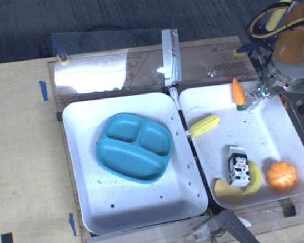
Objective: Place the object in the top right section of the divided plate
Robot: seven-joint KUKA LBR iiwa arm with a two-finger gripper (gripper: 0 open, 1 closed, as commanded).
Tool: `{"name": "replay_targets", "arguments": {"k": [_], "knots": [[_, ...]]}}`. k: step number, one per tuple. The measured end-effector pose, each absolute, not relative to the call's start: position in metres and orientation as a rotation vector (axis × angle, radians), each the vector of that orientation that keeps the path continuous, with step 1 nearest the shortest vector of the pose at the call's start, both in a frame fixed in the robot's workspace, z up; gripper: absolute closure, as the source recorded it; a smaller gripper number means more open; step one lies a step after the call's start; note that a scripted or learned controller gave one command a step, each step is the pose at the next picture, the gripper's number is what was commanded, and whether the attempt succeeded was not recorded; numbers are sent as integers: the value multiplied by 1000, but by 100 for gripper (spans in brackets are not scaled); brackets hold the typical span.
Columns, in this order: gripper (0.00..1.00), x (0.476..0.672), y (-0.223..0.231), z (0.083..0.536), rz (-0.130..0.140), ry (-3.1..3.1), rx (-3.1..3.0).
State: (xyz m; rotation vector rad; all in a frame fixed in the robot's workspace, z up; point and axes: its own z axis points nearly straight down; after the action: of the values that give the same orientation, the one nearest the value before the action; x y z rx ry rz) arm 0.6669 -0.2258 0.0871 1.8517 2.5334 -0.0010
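A blue divided plate (pixel 134 146) lies tilted in the left bin (pixel 86 172), with two small sections on its upper right side and one long section along its lower left. In the right bin (pixel 287 127) an orange carrot (pixel 238 91) lies at the back. My gripper (pixel 258 93) hangs just right of the carrot, at the bin's back right corner. Nothing can be seen in its grasp. A yellow corn cob (pixel 204 125) lies near the divider between the bins.
Near the right bin's front lie a small black-and-white carton (pixel 239 168), a banana (pixel 254 179), a tan wedge (pixel 227 190) and an orange fruit (pixel 282 175). A metal bar (pixel 171 56) and a clear sheet stand behind the bins. Cables hang around the arm (pixel 290 48) at right.
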Motion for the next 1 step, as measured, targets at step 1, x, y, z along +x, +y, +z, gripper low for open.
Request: {"name": "replay_targets", "arguments": {"k": [1], "knots": [[100, 668, -223, 87, 1, 2888, 1225]]}}
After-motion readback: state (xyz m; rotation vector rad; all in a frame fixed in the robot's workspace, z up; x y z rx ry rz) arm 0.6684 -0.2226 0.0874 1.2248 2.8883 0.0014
